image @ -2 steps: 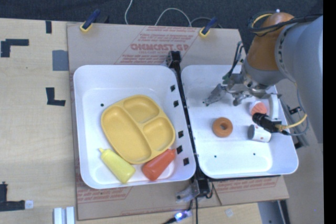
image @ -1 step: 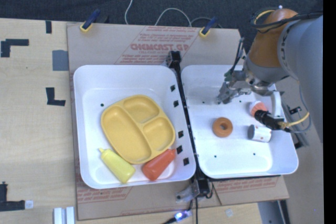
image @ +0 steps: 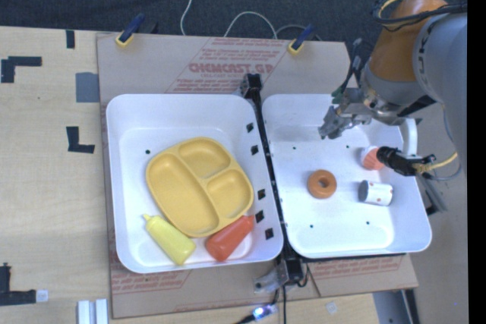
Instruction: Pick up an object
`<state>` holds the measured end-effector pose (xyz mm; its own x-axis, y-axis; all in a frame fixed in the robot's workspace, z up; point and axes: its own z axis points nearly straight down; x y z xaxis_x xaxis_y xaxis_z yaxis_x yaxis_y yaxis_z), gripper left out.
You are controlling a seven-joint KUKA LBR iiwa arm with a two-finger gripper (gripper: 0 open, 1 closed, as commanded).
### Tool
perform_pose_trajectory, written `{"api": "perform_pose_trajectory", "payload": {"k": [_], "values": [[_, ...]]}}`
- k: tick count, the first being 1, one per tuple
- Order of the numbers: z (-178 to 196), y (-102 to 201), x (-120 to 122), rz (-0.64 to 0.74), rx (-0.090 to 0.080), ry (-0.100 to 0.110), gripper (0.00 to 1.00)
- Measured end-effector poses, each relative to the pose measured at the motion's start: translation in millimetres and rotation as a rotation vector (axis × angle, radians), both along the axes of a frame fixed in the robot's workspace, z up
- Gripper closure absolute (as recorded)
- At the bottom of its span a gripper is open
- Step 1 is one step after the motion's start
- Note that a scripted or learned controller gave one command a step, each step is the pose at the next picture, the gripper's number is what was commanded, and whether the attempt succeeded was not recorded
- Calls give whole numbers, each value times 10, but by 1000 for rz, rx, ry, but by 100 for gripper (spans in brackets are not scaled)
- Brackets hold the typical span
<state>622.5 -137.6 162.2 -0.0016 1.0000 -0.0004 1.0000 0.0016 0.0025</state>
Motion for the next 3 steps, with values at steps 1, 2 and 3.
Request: {"api": "perform_pose_trajectory", "payload": {"k": [1,2,3], "values": [[507,-49,95,0,-1,-1,100],[1104,-63,186,0,-1,-3,100],[929,469,91,3,1,5,100]]}}
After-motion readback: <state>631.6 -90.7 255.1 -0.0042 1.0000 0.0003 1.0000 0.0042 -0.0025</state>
